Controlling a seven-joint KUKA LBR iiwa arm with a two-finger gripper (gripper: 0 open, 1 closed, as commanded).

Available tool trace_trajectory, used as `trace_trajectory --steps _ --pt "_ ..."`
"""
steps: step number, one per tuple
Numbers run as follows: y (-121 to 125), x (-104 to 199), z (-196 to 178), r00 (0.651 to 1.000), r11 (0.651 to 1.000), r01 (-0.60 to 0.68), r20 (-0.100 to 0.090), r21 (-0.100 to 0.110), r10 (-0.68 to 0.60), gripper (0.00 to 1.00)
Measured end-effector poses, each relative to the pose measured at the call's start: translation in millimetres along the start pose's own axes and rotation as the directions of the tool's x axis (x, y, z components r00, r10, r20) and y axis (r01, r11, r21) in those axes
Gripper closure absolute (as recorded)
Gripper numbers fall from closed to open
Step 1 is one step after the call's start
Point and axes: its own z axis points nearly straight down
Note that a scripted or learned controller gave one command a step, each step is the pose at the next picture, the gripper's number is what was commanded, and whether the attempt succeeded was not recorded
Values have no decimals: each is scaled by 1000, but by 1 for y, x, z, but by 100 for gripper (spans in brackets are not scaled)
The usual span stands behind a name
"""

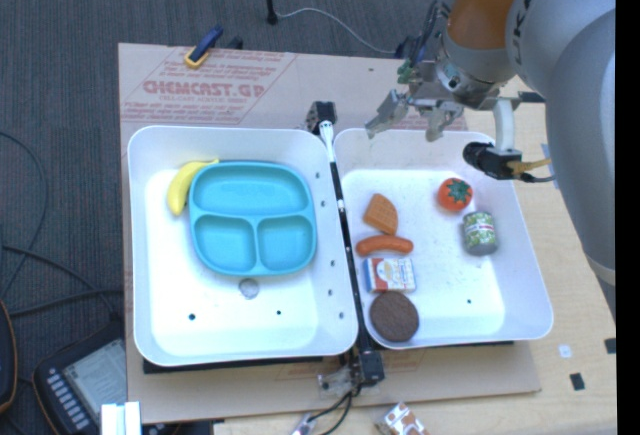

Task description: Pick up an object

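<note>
My gripper (410,121) hangs open above the far rim of the right bin (520,308), its two grey fingers spread apart with nothing between them. Below it in that bin lie an orange wedge (380,213), a sausage (384,245), a small red-and-white packet (389,274), a dark brown round cookie (394,316), a red tomato (454,194) and a small green-labelled can (479,232). All of them lie apart from the gripper.
The left bin (160,313) holds a blue divided plate (253,218), a yellow banana (183,185) beside it and a small grey object (248,290). A black clamp (321,114) sits at the far end of the divider between the bins. The bulky grey arm (575,73) fills the right side.
</note>
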Motion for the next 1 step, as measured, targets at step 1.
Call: trace_trajectory --steps 1 --pt "-39 -29 119 1000 1000 -2 -1 5 2 0"
